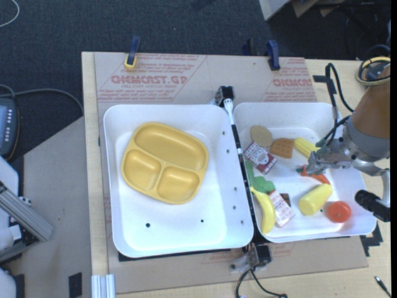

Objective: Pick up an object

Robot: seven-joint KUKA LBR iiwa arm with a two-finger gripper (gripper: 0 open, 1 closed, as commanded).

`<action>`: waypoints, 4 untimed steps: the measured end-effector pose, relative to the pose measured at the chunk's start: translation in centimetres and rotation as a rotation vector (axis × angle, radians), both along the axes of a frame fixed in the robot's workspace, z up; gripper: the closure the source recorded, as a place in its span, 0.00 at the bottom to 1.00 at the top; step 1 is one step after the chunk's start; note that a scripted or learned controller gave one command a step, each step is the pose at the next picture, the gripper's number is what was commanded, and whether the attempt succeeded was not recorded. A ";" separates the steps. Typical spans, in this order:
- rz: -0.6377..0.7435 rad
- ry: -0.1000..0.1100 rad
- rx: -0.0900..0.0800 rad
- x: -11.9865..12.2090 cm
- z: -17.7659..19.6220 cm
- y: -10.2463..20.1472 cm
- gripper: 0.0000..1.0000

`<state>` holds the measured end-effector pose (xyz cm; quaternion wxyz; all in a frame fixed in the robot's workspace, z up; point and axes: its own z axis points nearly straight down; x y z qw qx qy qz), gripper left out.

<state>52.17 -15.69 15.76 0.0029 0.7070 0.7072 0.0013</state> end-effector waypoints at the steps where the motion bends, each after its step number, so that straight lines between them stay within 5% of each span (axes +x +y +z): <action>1: 0.002 -0.001 0.000 0.5 5.8 0.9 1.00; 2: 0.001 0.002 0.001 0.5 6.8 0.9 1.00; 4: 0.006 0.004 0.003 4.3 6.4 11.2 1.00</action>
